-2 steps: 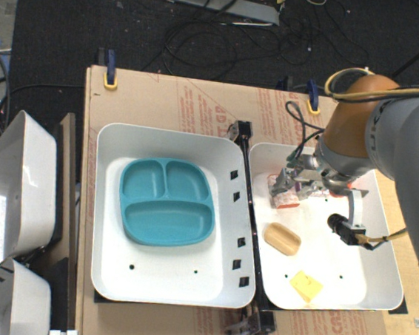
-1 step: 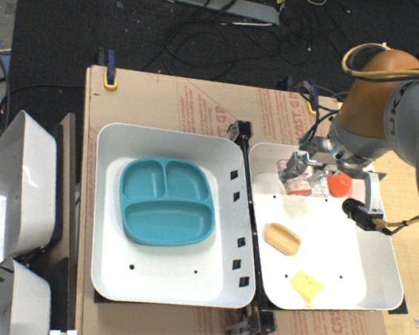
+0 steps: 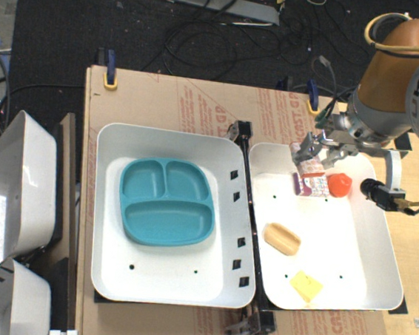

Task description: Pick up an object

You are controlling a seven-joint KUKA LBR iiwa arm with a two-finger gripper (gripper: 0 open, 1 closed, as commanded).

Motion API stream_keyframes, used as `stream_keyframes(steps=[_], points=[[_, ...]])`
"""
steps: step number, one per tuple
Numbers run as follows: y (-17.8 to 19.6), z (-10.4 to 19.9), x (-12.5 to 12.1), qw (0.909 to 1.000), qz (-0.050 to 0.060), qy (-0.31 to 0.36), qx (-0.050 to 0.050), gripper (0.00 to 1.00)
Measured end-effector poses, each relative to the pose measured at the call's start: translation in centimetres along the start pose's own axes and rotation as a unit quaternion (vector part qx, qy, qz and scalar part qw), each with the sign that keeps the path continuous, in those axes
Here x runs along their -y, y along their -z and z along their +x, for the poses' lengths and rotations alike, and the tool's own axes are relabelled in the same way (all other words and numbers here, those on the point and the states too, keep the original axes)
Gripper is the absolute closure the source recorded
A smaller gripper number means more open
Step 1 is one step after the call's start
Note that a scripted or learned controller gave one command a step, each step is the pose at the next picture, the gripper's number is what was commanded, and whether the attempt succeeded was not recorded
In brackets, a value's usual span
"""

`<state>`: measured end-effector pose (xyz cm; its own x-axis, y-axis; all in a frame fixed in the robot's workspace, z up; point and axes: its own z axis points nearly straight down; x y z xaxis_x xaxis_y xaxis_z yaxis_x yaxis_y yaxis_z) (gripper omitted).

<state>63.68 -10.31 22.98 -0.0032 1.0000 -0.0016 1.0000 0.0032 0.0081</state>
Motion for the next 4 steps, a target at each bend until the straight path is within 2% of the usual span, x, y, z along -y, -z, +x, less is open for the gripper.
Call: stream_keyframes(steps=[1,3,4], points=[[-0.1,0.0,0.0,1.0000,0.003,0.000,0.000,1.00],[-1.5,9.5,4.1,1.0000,0.006,0.002,-0.002,1.00],[-0.8,13.9,6.4,1.0000,0.005,0.002,-0.002,1.00]])
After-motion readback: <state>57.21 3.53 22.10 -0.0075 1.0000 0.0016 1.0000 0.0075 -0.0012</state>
